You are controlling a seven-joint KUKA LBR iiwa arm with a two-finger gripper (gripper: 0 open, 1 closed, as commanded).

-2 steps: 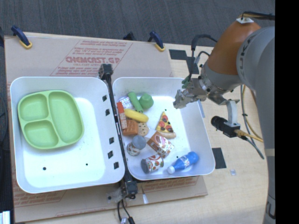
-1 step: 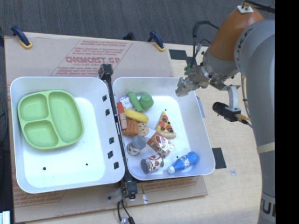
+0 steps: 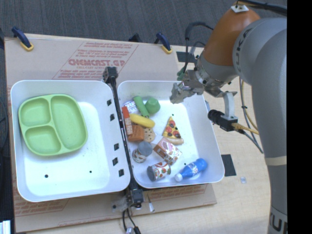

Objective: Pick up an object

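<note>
My gripper (image 3: 177,94) hangs over the far right part of the right bin (image 3: 208,130), just right of a green toy vegetable (image 3: 147,105). Nothing shows beneath it but bare white bin floor. Closer to the bin's middle lie a yellow banana (image 3: 142,121), a pizza slice (image 3: 171,129), a cookie (image 3: 146,136) and an orange packet (image 3: 128,122). Toward the near edge are a patterned snack box (image 3: 167,151), a small grey tin (image 3: 142,152), a printed can (image 3: 158,171) on its side and a blue bottle (image 3: 192,169).
The left bin (image 3: 100,169) holds a green divided plate (image 3: 52,124). A black divider with clips (image 3: 117,126) runs between the bins. Cables and a black fitting (image 3: 222,119) hang off the arm by the right bin's rim.
</note>
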